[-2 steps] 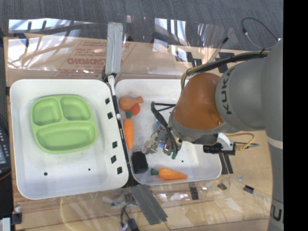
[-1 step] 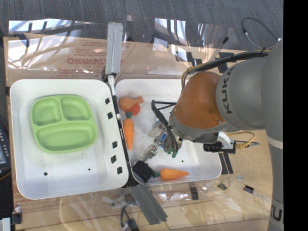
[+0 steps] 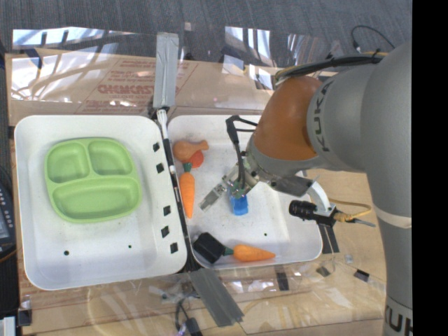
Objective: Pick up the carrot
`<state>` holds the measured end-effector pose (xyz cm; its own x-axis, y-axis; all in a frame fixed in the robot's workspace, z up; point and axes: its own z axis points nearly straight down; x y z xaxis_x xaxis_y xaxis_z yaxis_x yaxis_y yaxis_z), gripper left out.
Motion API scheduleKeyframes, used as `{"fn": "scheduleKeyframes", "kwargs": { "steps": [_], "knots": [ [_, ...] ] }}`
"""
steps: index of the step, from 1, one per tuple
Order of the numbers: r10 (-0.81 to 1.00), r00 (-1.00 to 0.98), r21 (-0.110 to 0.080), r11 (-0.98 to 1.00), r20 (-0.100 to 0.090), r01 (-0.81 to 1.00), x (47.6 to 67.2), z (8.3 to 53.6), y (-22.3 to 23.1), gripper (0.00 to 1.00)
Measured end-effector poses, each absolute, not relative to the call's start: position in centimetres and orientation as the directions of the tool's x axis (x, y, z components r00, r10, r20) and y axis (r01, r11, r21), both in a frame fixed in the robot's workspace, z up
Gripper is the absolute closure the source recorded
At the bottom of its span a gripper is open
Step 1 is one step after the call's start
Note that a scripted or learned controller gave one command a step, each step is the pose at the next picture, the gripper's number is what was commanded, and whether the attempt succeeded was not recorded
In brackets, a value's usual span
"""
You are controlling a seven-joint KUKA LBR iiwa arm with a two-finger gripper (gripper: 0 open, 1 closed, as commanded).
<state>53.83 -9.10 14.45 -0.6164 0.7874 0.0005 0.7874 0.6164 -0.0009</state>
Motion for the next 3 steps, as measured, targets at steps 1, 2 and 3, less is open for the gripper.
{"fn": "scheduleKeyframes", "kwargs": {
  "steps": [1,2,3],
  "knots": [
    [0.648,-0.762,0.0,0.762,-0.001,0.648,49.9,21.5,-5.4,0.0],
    [0.867,-0.498,-0.004,0.498,0.003,0.867,47.6,19.0,-2.9,0.0],
    [0.983,-0.185,-0.002,0.185,0.0,0.983,47.8,19.1,-9.0,0.0]
  ]
}}
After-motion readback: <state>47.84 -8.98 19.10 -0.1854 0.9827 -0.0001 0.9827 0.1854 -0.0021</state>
